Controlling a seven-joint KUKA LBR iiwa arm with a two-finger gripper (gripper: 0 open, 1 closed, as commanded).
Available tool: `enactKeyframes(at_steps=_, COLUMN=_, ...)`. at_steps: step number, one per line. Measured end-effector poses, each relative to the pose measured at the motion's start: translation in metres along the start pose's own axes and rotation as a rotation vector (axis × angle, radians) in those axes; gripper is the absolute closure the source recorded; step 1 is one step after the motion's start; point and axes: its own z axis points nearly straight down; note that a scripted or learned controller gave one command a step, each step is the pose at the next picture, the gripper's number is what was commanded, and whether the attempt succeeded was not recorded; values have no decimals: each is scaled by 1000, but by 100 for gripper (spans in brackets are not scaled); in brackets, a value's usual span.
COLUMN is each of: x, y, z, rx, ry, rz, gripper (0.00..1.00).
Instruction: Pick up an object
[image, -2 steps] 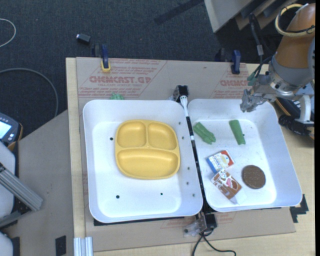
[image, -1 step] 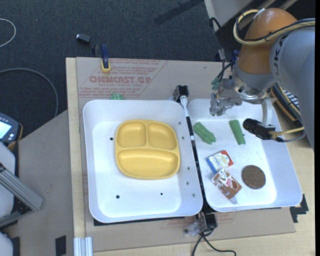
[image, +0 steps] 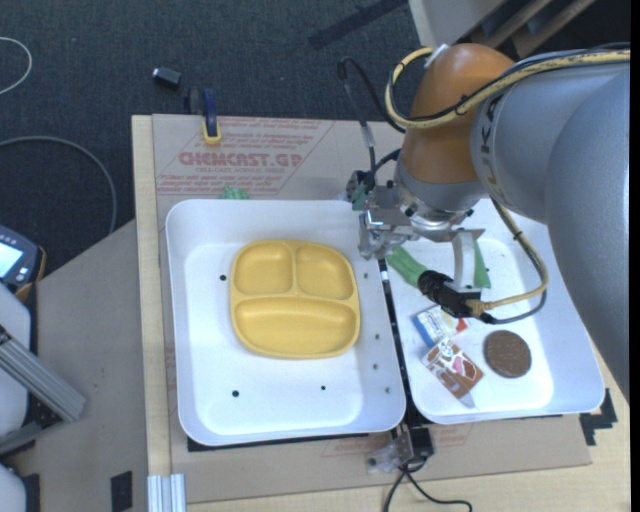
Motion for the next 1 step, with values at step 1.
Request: enactKeyframes(at_steps=1, x=64, y=-46, z=-118, rx=-4, ry=-1, rz=-2, gripper=100)
